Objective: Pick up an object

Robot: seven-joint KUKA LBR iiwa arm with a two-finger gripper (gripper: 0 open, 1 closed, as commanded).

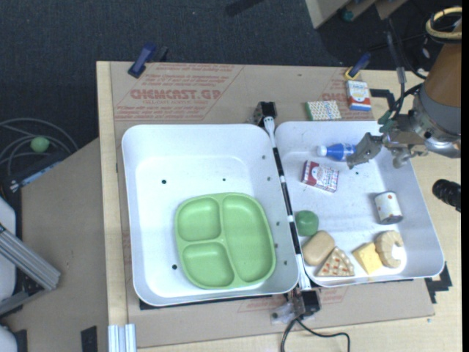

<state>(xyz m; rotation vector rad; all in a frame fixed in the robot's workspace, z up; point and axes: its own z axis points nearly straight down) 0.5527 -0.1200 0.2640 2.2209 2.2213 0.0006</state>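
Gripper is being held over the far right part of the right bin, fingers spread apart, nothing seen between them. A blue-and-white bottle is lying just left of the fingertips — possibly touching, hard to tell at this angle. A red-and-white packet is sitting nearer the bin's left wall. A small can is lying below the gripper, apart from it. Along the near edge — green ball, bread roll, pizza slice, cheese wedge, bagel-like piece. A green divided plate is occupying the left bin.
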